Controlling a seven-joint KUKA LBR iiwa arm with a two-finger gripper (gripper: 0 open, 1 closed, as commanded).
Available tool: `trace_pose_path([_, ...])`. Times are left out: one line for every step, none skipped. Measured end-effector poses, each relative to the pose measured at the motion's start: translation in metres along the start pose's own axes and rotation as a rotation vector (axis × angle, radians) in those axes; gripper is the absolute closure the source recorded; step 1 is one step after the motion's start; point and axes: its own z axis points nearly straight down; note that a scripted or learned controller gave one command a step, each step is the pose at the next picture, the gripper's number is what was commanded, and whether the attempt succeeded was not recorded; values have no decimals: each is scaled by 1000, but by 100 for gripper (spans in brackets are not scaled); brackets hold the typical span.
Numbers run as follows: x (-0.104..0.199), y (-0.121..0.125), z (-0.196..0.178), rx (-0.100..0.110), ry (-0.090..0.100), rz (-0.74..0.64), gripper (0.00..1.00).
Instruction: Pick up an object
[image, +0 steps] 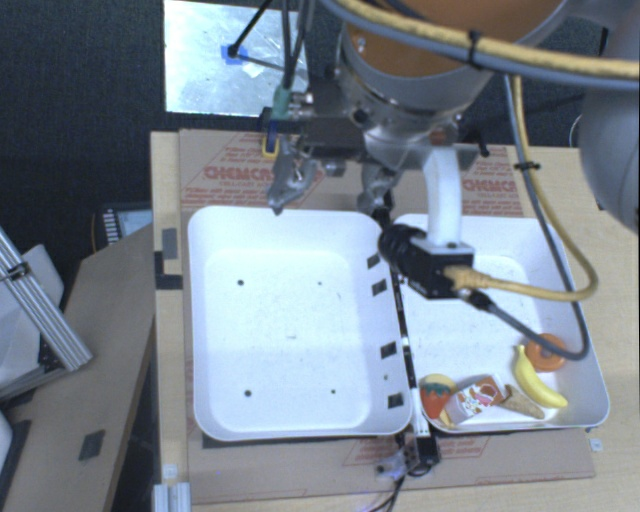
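Several small objects lie in the near right corner of the right bin (500, 262): a yellow banana (541, 379), an orange piece (546, 350) behind it, a red-orange fruit (437, 393), a white and red packet (474, 398) and a tan cone (520, 403). My gripper (328, 198) hangs over the far edge of the left bin (280, 320), well away from those objects. It is open and nothing sits between its fingers (285, 185).
A black box (428, 264) on a white mount, with a yellow cable (520, 290), hangs over the divider between the bins. Both bins rest on brown cardboard (230, 170). Aluminium framing (40, 310) stands off the bench at left.
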Motion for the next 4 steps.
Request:
trace_pose_path([-46, 10, 0, -1, -2, 13, 0])
trace_pose_path([-54, 0, -1, 0, -2, 11, 0])
trace_pose_path([-54, 0, 0, 0, -2, 11, 0])
trace_pose_path([-55, 0, 0, 0, -2, 11, 0])
